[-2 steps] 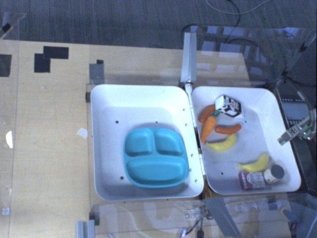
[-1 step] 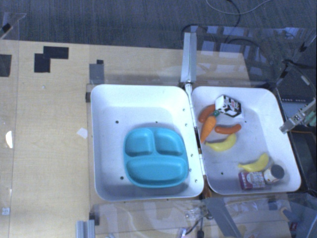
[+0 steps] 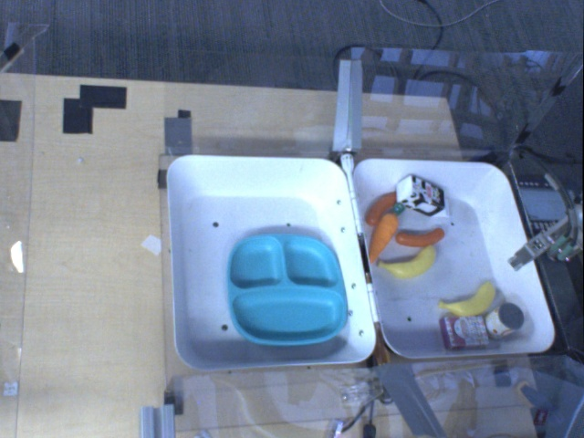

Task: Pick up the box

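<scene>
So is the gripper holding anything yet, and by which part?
Nothing. The gripper sits over the right bin's right rim, apart from the box.

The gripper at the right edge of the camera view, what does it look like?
The gripper is a small pale grey metal piece with slim fingers, poking over the right white bin's rim. Behind it sits a lighter, blurry wrist part with a faint greenish tint. No cables or markings can be made out.

place: my lab test cell | evidence: wooden bench (image 3: 82, 245), twin white bins (image 3: 182, 245), metal brackets (image 3: 346, 108), loose cable (image 3: 429, 12) on carpet
</scene>
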Robot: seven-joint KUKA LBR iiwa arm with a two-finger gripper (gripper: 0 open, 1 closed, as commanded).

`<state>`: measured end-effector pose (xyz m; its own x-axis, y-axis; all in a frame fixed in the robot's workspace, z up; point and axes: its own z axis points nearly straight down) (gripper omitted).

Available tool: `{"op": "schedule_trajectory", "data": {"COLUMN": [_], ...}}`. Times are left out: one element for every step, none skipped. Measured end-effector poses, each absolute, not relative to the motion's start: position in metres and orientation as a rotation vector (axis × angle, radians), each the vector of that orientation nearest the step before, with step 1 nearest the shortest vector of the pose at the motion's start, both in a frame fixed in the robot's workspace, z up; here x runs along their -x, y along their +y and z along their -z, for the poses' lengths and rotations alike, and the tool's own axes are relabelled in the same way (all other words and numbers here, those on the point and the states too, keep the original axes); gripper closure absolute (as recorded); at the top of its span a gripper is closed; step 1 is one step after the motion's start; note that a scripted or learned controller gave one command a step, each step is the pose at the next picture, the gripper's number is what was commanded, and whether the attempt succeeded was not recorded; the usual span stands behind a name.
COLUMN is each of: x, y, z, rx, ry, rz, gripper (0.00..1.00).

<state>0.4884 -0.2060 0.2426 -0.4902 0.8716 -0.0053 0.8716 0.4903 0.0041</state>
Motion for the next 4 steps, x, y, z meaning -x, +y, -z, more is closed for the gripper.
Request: {"op": "schedule_trajectory", "data": {"x": [-0.491, -0.489, -0.489, -0.489], "y": [-0.205, -0.205, -0.18, -0.206], "z": [-0.255, -0.228, -0.235, -0.243], "rx": [-1.572, -1.596, -1.646, -1.738], "ry": [2.703, 2.699, 2.668, 2.608], "rz": [-0.004, -0.002, -0.003, -0.003], "gripper": [1.0, 1.0, 1.0, 1.0]}}
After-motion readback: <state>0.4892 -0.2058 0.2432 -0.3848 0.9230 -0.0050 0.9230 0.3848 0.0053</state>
